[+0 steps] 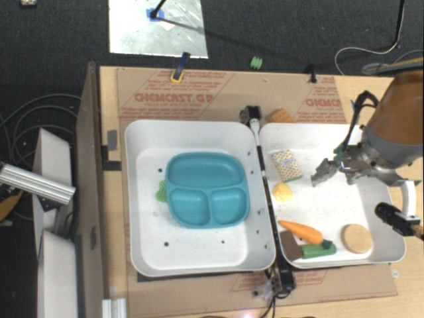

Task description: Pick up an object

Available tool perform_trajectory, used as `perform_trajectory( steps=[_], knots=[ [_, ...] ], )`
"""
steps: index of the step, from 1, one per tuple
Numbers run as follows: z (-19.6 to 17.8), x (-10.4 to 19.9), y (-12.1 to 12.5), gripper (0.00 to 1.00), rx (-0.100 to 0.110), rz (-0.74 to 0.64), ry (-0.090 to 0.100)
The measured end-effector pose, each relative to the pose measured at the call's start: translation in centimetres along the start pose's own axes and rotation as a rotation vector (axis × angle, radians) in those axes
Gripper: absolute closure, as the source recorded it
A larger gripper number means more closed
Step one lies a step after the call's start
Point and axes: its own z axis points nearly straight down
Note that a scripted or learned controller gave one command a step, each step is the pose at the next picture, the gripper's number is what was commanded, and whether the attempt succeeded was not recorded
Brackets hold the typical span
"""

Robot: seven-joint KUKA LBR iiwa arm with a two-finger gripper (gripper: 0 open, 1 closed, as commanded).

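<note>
Evidently nothing is lifted yet: the end effector (326,171) hovers spread and empty, right of the lemon (283,191).

The arm is a thick rounded body (397,128), with a broad orange-brown band across its upper part and smooth light grey casing below it. A thin black cable (361,105) loops out from its left side and curves down toward the wrist. The tool (326,172) is a small dark grey metal assembly of angular plates and short blocky parts, with a tiny green spot near its base. Lower down, a white cylindrical piece (405,194) and a black glossy rounded part (396,218) project from the casing.
</note>
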Motion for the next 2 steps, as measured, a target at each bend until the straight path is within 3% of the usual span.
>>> perform_trajectory(
  steps=[1, 2],
  knots=[
    [12.0, 1.0, 2.4, 0.0, -0.005, 0.0, 0.0],
    [11.7, -2.4, 6.8, 0.0, -0.005, 0.0, -0.003]
  ],
)
